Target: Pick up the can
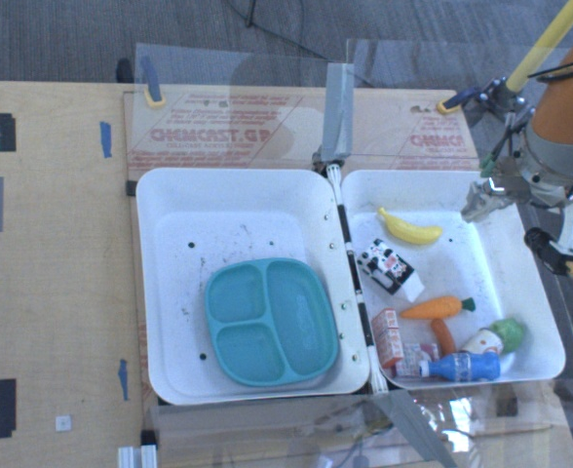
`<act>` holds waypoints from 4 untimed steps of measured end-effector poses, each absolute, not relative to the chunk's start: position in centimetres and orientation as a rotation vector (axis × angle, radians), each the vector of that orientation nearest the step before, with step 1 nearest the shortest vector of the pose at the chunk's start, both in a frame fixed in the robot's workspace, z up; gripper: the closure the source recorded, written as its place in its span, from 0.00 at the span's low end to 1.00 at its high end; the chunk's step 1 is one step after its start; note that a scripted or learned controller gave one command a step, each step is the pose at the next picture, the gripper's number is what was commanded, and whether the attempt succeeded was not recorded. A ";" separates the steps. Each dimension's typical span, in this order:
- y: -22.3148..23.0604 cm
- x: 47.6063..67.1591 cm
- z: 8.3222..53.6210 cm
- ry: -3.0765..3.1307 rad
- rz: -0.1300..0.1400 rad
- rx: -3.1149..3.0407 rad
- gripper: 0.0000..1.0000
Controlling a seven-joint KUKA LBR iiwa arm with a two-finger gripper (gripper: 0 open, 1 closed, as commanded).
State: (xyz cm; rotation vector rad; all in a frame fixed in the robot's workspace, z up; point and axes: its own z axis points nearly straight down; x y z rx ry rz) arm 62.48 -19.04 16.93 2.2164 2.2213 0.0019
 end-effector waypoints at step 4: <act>-21.2 56.1 22.0 2.442 0.003 1.969 0.00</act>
